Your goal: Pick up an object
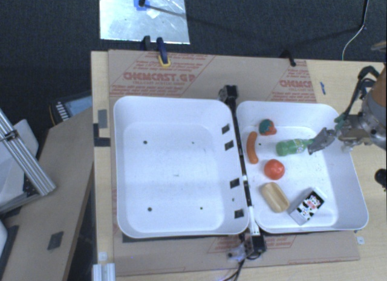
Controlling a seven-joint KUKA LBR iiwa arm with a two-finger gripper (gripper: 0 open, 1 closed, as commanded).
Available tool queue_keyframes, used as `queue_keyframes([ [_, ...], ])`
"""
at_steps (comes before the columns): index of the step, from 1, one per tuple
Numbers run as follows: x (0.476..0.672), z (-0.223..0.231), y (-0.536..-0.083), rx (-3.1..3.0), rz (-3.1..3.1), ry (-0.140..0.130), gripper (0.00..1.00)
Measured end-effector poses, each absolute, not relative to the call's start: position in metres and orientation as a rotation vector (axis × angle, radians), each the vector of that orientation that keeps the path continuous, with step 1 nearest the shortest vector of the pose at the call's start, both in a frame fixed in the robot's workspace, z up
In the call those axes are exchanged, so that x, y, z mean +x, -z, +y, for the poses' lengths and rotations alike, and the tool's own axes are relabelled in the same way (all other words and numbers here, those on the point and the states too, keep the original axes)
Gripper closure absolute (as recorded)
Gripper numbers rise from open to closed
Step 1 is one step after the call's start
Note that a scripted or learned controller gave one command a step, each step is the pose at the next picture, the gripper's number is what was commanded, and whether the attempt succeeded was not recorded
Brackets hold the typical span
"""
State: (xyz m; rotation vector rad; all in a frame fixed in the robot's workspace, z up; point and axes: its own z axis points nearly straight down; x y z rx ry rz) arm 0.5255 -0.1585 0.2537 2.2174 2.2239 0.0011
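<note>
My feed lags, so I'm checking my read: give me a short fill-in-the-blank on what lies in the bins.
1. All the objects lie in the ____ bin.
2. The gripper is next to the ____ bottle.
3. The round tomato is ____ in colour.

Missing words: right; green; red
</note>
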Motion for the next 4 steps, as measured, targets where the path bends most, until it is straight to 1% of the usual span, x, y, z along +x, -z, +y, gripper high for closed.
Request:
queue_keyframes([
  [1, 0.526, -0.158, -0.264, 2.213, 2.226, -0.004, 1.0],
  [2, 0.596, -0.138, -0.387, 2.205, 2.22, -0.013, 1.0],
  [3, 0.672, -0.081, -0.395, 2.204, 2.229, -0.01, 1.0],
  [4, 0.668, 0.004, -0.54, 2.197, 2.227, -0.023, 1.0],
])
